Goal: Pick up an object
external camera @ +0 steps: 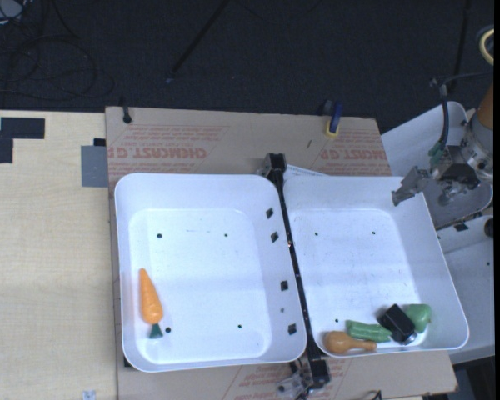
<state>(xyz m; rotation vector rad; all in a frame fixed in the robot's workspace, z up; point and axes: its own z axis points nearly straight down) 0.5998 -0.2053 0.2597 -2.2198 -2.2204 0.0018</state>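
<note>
Objects for picking lie in both bins: a toy carrot (150, 299), orange with a dark green stub at its lower end, rests alone near the front-left corner of the left bin (196, 192). In the right bin (358, 194), a cluster sits along the front wall: a tan pear-shaped piece (347, 342), a green pod-like piece (368, 332) beside it, a black block (397, 322) tilted on top, and a lighter green rounded piece (418, 314) touching the block on its right.

Both bins are shallow and white, joined by a black divider strip (285, 248), and they stand on a brown cardboard sheet (233, 140) printed with reversed red lettering. Left of the cardboard runs a pale wood bench top (42, 265) bearing dark rectangular patches. Behind is a dark floor with loose cables. A blue clamp (334, 117) holds the cardboard's far edge.

The gripper (442, 182) hangs over the right bin's far-right rim, well apart from every object. Its body is a tangle of grey metal and wiring against a white surface, and whether its fingers are spread or closed cannot be made out; nothing visible sits between them. The arm above it is cut off at the frame's right side. The pod and pear shapes are too small to name surely.
</note>
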